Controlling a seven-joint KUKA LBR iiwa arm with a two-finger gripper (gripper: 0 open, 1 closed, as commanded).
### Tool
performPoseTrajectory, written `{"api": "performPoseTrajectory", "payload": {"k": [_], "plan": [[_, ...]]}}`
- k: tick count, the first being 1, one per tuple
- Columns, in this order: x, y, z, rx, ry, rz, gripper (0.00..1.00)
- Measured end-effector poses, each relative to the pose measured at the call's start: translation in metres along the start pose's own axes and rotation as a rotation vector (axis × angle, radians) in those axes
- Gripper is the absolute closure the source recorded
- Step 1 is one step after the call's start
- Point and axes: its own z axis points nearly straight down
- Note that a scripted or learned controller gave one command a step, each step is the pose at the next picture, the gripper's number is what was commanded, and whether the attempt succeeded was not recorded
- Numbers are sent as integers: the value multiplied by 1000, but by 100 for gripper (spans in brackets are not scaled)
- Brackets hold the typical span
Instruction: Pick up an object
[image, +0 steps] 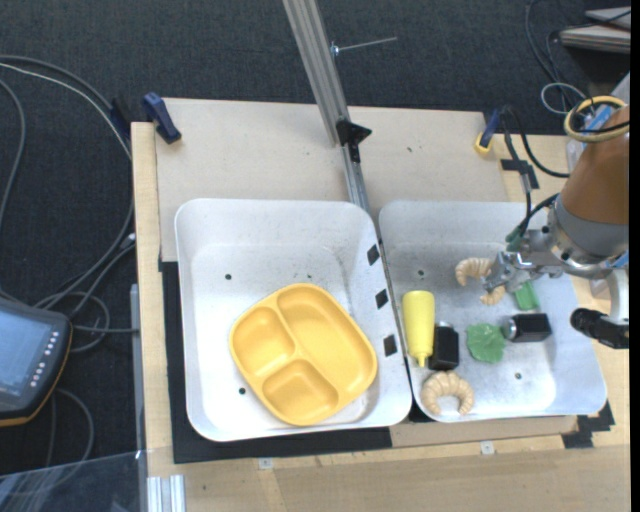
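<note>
My gripper (503, 272) is low over the back of the right bin (560, 395), at the end of the grey arm with the orange band (600, 180). It sits right against a beige curled pastry-like toy (471, 270), with a small beige piece (490, 295) just below it. A small green piece (525, 296) lies under the wrist. Nearer the front are a black block (528, 327), a green crumpled object (486, 343), a yellow bottle (418, 323) with a black item (445, 347) beside it, and a beige croissant toy (447, 394).
The left bin (200, 250) holds a yellow divided plate (302, 352). A metal pole (322, 60) rises from between the bins at the back. Blue clamps (160, 116) sit at the bench's back corners, and cables trail at the right.
</note>
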Motion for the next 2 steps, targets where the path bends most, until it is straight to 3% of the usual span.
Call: {"api": "performPoseTrajectory", "payload": {"k": [2], "plan": [[6, 3, -118, -3, -1, -1, 100]]}}
